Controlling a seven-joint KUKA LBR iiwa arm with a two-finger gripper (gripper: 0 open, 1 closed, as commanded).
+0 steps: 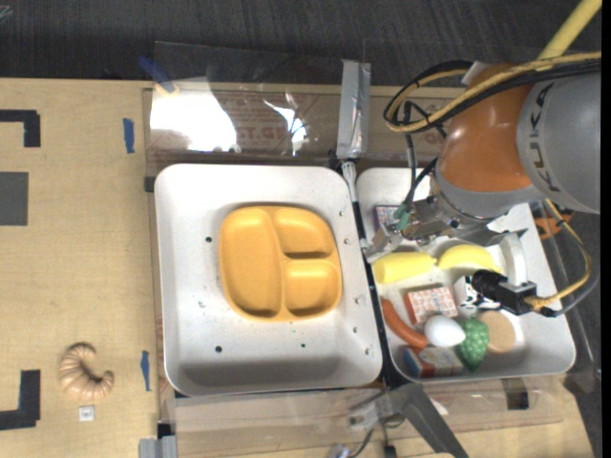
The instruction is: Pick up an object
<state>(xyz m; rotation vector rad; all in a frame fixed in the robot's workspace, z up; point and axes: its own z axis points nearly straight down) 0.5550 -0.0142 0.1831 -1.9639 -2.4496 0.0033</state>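
Plywood bench [67, 256] | grey carpet behind | gripper [420, 225] over right bin [558, 346]

2 white bins [181, 256] — 1 yellow tray [280, 260], 1 croissant [85, 371].

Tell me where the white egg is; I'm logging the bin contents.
The white egg lies in the right bin, near its front edge, with the green toy on its right and the orange carrot-like piece on its left.
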